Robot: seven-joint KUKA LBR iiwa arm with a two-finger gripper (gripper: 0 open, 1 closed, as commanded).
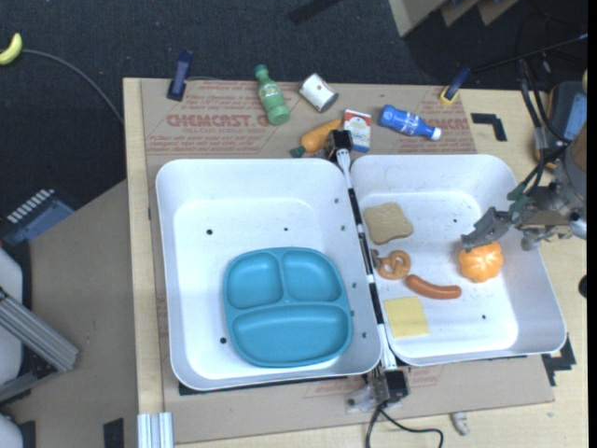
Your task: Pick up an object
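Observation:
In the right bin [528,317] lie an orange fruit [481,263], a slice of toast [387,220], a pretzel [394,265], a sausage [433,287] and a yellow cheese slice [407,315]. My gripper [501,240] hangs at that bin's right side, just above and slightly right of the orange. It is open, with nothing between the fingers. One dark fingertip [471,240] sits over the orange's upper edge; whether it touches the fruit I cannot tell.
A blue divided plate [286,304] lies in the left bin [187,250]. Behind the bins on the bench are a green bottle [272,94], a white can [318,91], a small carton [356,129] and a blue bottle [409,121].

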